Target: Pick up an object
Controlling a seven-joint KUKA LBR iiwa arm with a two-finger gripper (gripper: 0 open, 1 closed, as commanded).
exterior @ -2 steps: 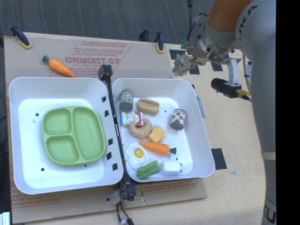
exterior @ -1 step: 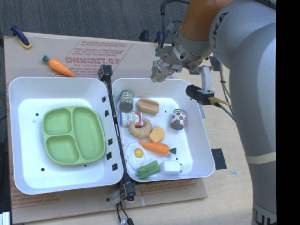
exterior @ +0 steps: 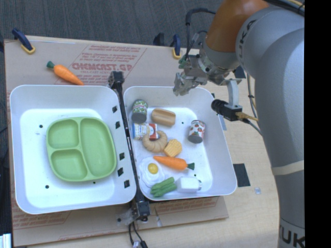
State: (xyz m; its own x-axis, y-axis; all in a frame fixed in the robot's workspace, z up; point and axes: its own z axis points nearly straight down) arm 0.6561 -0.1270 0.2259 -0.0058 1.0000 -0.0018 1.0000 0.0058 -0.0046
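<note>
Lying nearest in the right bin (exterior: 220,161): green beans (exterior: 163,186), fried egg (exterior: 151,170), carrot (exterior: 171,163). Resting on cardboard-covered bench (exterior: 103,56). Hovering over bin's far rim: hand (exterior: 181,87), opening indiscernible, holding nothing visible.

Arm (exterior: 269,61) cut off by the top and bottom edges, base out of frame; fingers of gripper (exterior: 182,87) too small and blurred to read; label print on small can (exterior: 139,130) illegible; green beans (exterior: 163,187) partly under white block (exterior: 189,184).
</note>
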